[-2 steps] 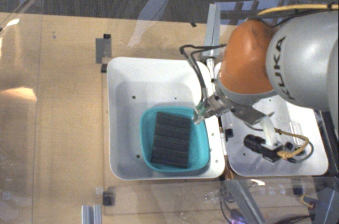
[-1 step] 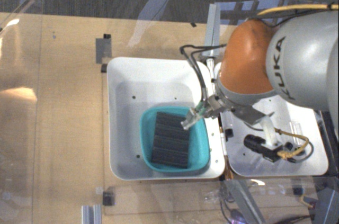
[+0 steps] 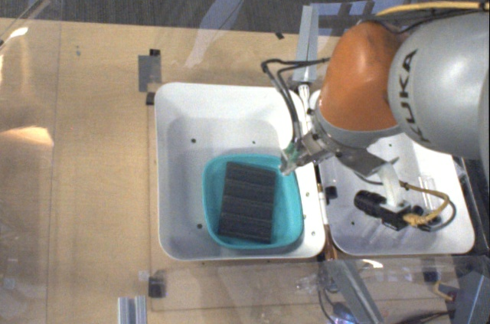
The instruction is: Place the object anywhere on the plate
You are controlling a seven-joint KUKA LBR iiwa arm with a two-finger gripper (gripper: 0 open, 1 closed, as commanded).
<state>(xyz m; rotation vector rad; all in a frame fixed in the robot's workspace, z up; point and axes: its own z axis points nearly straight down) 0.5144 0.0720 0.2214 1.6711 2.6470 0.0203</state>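
- Lying flat on the teal plate, the black ridged block covers the plate's middle, its long side running from 12 to 6 o'clock with a slight lean toward 1 o'clock; four or five raised bars cross its top face.
- The teal plate sits in the left bin, pushed toward the bin's 5 o'clock corner, its rim close to the bin's near and right walls.
- The claw stands at the plate's 1 o'clock edge, just beside the rim and apart from the block; nothing is seen in its grasp, and the view does not let one tell whether it is apart or together.
- The arm enters from 3 o'clock, its orange band hanging over the wall shared by the two bins.
- The right bin lies at 3 o'clock of the left bin, largely covered by the arm.
- Both bins rest on the pale wooden tabletop.
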